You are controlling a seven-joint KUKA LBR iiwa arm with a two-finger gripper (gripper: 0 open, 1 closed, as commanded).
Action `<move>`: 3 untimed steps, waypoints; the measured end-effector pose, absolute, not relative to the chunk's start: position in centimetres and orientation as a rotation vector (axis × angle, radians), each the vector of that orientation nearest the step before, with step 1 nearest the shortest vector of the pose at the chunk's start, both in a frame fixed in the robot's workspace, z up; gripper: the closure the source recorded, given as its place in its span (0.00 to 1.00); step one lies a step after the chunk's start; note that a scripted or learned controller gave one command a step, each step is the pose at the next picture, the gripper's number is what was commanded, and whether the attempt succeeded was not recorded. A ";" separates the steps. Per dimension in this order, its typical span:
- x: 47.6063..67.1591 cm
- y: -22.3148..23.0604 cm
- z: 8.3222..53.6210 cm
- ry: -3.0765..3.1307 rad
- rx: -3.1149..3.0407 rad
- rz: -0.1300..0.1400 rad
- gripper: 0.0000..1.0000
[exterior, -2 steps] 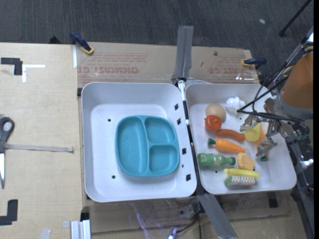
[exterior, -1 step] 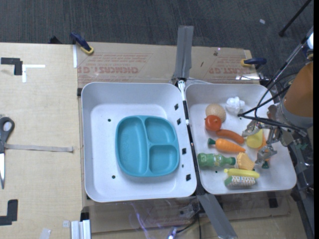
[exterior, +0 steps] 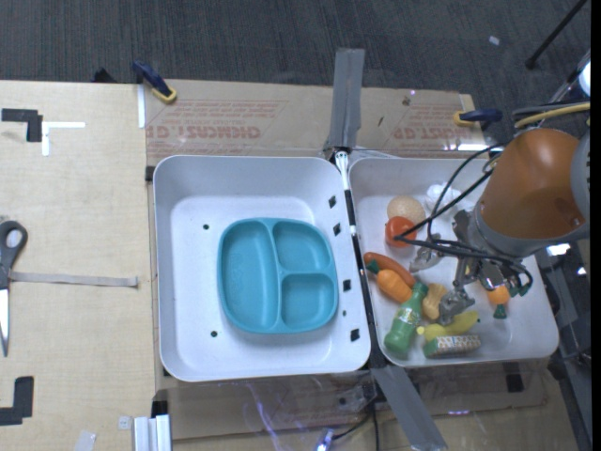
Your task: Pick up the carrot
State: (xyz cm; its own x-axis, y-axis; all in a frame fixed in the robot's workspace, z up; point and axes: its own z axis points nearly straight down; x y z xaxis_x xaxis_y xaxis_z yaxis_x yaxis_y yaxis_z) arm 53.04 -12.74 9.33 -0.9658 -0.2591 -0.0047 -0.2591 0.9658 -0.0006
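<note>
Orange carrot [exterior: 392, 276] lies slanted in right bin [exterior: 535, 341], green bottle [exterior: 405, 324] touching, gripper [exterior: 457, 301] just beside, jaw state can't tell.

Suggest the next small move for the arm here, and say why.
Probably shift the gripper left toward the carrot. It hangs over the yellow piece and green bottle in the right bin, while the carrot lies apart nearer the divider, with nothing seen between the fingers.

Smooth glossy turquoise plastic divided tray [exterior: 278, 275] in a matt white plastic bin [exterior: 178, 252]; pale wooden tabletop [exterior: 75, 214]; brown cardboard sheet [exterior: 244, 125].
</note>
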 end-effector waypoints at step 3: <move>49.4 -12.5 10.3 3.082 0.201 -0.008 0.00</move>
